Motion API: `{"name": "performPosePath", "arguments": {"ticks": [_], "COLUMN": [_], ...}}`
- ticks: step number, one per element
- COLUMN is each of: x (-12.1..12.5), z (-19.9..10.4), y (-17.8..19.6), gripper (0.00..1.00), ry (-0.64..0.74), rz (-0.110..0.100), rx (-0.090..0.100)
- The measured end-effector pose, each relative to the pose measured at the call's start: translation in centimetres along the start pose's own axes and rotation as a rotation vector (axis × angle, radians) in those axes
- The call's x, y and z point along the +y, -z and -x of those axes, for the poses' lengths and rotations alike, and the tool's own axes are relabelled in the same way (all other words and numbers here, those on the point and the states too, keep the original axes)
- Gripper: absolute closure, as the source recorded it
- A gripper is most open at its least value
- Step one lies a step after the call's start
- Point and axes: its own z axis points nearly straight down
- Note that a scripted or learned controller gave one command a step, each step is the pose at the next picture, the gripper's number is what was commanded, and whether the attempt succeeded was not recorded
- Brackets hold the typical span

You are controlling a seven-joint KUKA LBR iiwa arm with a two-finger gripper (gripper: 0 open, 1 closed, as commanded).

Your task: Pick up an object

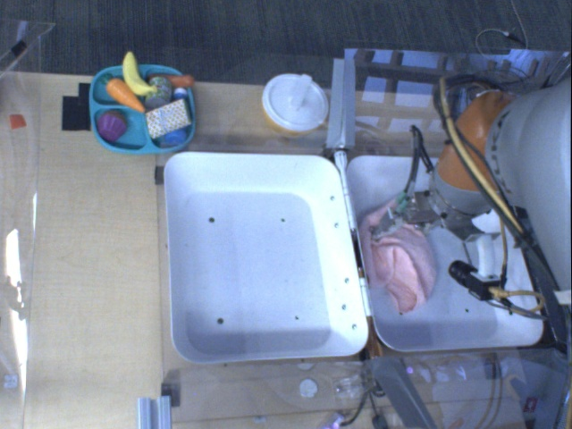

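Two shallow white bins sit side by side on the desk; the right bin (465, 329) is my landmark. A crumpled pink cloth (402, 264) lies inside it, toward its left wall. The tool (399, 214) touches the cloth's upper edge, and I cannot tell how wide it stands.

A cloth (404, 266) lies in the right bin (447, 333), the claw (399, 214) seemingly touching its far edge.

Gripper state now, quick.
Gripper: down at the pink cloth in the right bin; open or shut cannot be told.
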Motion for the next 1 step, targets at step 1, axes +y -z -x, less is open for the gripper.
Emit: {"name": "performPosePath", "arguments": {"ticks": [1], "x": [7.33], "z": [0.26], "y": [-0.21], "gripper": [0.00], "ry": [0.005], "rz": [-0.004], "rx": [0.000]}}
